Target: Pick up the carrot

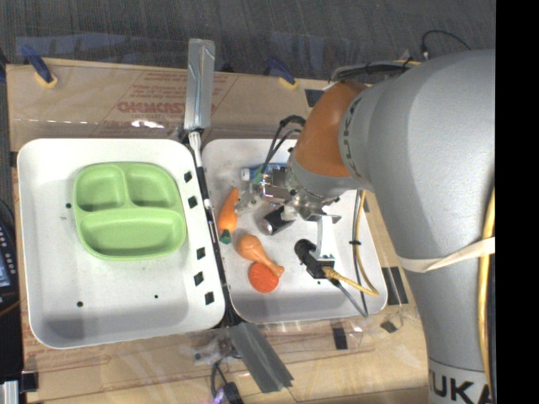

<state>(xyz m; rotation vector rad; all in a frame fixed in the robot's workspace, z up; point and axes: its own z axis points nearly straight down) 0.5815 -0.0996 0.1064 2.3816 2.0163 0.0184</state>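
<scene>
You see the carrot [228, 211] near the right bin's [286, 310] left wall, gripper [271, 199] just beside it; claw state unclear.

Two shallow white plastic bins side by side: left bin [42, 310] at 9 o'clock, right bin [286, 314] at 3 o'clock. Green three-compartment plastic plate [128, 209] in left bin, toward 12 o'clock. Orange tapered carrot [228, 211] in right bin at its 9 o'clock wall. Tan toy drumstick [257, 252] at 5 o'clock from carrot. Round orange-red toy [263, 279] touching drumstick's 6 o'clock end. Gripper [276, 211] at 3 o'clock from carrot, apart.
</scene>
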